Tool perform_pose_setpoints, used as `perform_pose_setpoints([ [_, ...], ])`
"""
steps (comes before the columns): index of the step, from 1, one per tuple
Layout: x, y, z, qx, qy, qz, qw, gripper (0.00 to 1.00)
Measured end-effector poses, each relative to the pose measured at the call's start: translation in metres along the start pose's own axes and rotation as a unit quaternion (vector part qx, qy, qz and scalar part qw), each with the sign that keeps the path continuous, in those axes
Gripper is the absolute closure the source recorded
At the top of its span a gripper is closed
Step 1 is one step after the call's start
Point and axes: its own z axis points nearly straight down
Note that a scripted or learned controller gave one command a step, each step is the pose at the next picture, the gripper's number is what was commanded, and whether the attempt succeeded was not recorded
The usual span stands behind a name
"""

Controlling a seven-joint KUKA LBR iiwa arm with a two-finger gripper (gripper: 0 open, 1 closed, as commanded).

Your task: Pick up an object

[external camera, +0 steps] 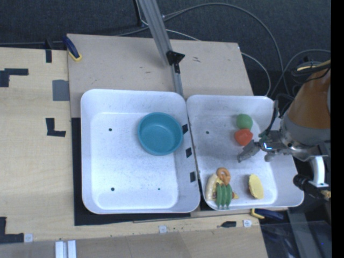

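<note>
Here the claw (248, 153) hangs low over the right bin (212, 117), reaching in from the right of the view, with the grey arm (306, 120) and its orange band behind it. Its two dark fingers (244, 156) point toward the middle of that bin and stand slightly apart, released, with nothing between them.

Just above the claw tip lies a red object (243, 137), close by but not in the grip; whether the fingers touch it cannot be told. A green ball (244, 121) sits right behind the red one, farther up from the claw. Below the claw and a little to its right rests a yellow piece (256, 187) near the bin's front wall. Below and to the left of the claw lies a small cluster: an orange ring-shaped thing (223, 174), with a green item (223, 194) and a pale yellow item (212, 187) side by side beneath it, all touching or nearly so.

Well to the left of the claw, in the left bin (97, 160), a blue bowl (159, 134) stands upright near that bin's upper right corner. Both bins sit side by side on the tan surface (118, 63), and a metal pole (156, 23) slants down to the seam between them.
</note>
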Motion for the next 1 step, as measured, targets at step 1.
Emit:
perform_pose_setpoints([
  [1, 0.0026, -0.0100, 0.0493, 0.000, 0.000, 0.000, 1.0000, 0.00],
])
